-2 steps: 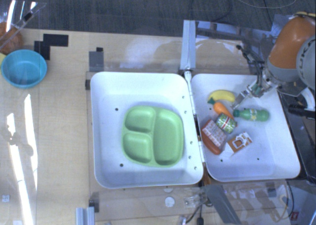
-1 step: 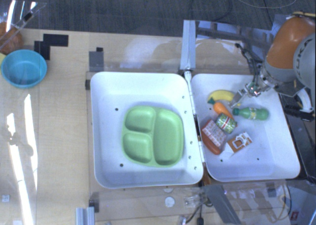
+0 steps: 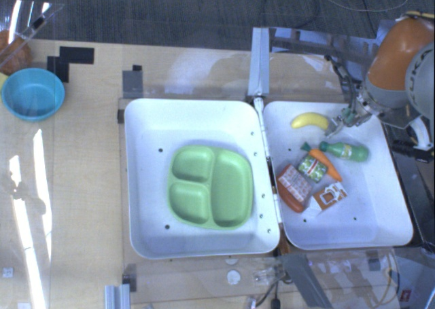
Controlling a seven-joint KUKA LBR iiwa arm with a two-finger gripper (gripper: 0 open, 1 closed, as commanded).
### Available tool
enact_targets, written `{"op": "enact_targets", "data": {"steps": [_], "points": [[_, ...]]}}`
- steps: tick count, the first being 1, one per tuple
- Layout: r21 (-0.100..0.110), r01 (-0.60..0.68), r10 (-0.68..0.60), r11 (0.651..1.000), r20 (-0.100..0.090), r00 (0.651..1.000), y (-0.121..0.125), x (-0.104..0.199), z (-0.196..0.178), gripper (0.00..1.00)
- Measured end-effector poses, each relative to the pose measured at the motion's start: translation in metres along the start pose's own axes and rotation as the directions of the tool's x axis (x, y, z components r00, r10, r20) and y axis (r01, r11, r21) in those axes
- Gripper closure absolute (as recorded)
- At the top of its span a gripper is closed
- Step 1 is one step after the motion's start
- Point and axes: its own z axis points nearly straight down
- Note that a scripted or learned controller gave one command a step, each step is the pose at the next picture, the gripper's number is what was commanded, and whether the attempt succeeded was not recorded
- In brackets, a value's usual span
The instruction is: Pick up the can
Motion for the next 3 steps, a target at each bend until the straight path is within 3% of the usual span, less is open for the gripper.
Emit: {"op": "enact_targets", "data": {"steps": [2,3], "points": [[-0.005,0.064,-0.064,0.998,0.008,0.998,-0.002,-0.009,-0.003,1.0],[0.01,0.062,-0.062,0.998,-0.01,0.998,-0.006,-0.007,0.0,0.0]]}}
